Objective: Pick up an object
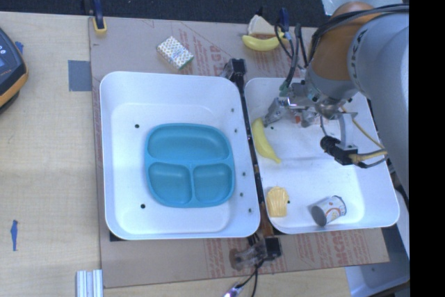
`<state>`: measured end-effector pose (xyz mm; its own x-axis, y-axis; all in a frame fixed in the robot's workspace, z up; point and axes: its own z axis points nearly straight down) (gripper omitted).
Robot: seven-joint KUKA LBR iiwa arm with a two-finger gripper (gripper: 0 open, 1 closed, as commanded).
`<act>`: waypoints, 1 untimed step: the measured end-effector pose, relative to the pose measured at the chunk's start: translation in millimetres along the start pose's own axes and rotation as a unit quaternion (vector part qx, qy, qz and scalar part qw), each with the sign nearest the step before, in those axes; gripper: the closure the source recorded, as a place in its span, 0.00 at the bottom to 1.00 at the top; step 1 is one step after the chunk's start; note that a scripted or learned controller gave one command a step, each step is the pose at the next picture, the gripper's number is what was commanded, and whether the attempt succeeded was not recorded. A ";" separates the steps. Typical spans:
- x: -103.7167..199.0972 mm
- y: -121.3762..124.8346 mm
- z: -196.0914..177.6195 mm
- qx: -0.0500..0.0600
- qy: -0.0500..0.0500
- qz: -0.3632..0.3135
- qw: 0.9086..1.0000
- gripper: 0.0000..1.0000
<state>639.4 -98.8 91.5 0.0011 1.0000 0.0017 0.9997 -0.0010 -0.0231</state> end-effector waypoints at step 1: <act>-17.7 16.6 -1.0 -0.010 -0.001 -0.002 1.000 0.00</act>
<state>656.0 -116.5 92.1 -0.0021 1.0000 0.0005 1.0000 0.0021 -0.0036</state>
